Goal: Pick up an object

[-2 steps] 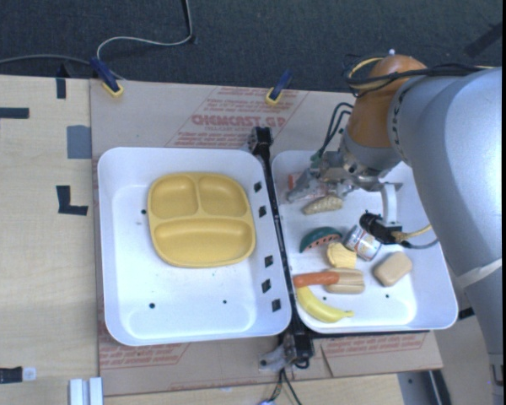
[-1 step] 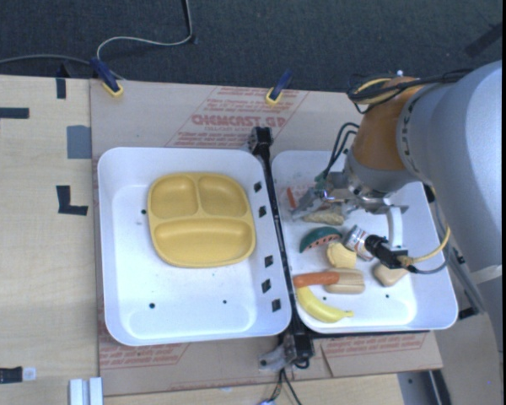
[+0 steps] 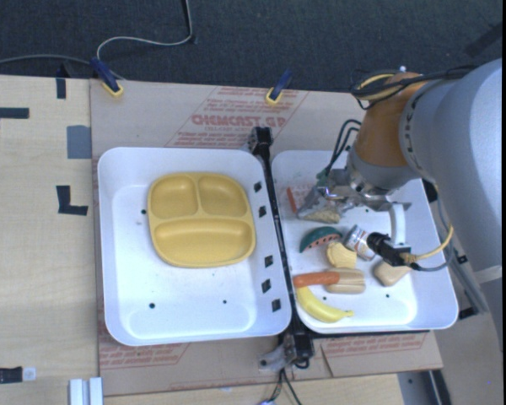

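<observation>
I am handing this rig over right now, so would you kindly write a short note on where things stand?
Gripper: low in the right bin, near its upper left; nothing seen between its fingers.
Things: right bin holds a watermelon slice, a carrot, a banana, a bread roll and other small toy food. Left bin holds a yellow divided plate.
Done: arm has reached into the right bin.
Left: grasp an object and lift it; no pick confirmed yet.
</observation>
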Motion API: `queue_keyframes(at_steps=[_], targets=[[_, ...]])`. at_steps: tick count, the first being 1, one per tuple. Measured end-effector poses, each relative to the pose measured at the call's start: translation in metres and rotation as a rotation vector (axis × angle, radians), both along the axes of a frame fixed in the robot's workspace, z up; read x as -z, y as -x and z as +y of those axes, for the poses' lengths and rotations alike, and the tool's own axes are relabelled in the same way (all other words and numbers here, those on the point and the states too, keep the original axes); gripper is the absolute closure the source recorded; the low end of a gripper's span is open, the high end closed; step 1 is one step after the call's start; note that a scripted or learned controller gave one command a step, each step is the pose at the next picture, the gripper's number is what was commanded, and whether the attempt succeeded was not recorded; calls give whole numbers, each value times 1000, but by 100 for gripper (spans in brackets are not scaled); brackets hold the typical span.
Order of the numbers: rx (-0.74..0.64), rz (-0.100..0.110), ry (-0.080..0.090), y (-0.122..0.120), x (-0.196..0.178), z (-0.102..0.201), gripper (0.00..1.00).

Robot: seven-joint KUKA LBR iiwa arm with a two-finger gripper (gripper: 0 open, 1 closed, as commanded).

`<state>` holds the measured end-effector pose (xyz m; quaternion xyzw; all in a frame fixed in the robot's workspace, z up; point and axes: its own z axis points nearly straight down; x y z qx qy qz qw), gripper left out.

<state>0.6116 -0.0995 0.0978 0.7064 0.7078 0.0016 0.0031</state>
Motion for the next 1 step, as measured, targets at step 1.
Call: queue_keyframes(at_steps=[1], targets=[[0, 6, -2, 54, -135, 39, 100]])
